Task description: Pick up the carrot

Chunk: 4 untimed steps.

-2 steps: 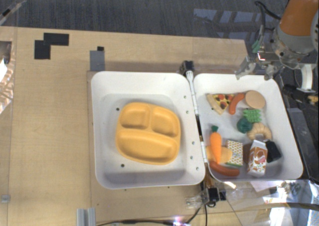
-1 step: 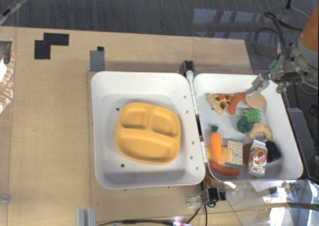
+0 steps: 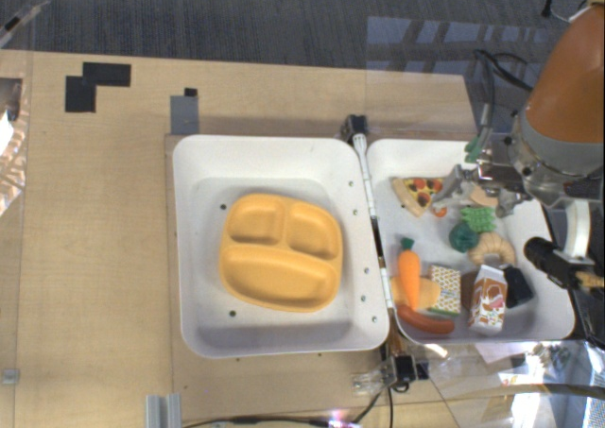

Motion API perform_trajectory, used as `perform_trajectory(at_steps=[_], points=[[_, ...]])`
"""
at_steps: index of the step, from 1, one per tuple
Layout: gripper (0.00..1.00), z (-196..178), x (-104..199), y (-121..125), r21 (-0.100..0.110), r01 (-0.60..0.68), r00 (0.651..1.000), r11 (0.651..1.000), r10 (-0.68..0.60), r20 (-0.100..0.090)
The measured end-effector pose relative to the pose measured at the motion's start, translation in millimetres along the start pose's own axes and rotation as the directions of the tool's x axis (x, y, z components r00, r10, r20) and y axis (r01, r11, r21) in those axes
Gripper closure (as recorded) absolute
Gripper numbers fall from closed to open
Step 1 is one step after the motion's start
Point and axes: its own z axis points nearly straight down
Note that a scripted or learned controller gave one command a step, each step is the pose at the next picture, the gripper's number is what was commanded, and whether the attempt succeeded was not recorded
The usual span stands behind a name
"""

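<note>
While the metal two-finger end effector [image 3: 465, 185] hovers at the upper right of the frame over a toy pizza slice [image 3: 417, 193], whether it is spread or closed cannot be told. The small orange plastic carrot [image 3: 408, 272] lies lower in the right white bin [image 3: 378, 171], near its left wall, apart from the end effector.
</note>
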Motion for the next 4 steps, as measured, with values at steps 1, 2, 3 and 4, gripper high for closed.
perform_trajectory(at_steps=[1,2,3,4], points=[[0.0,118,29,-34,0.006,0.166,0.986,0.986,-0.166,0.0],[0.0,167,-34,-28,0.004,-0.035,0.999,0.999,0.035,0.003],[0.0,115,25,-31,-0.002,-0.273,0.962,0.962,0.273,-0.001],[0.0,115,24,-31,-0.001,-0.274,0.962,0.962,0.274,0.001]])
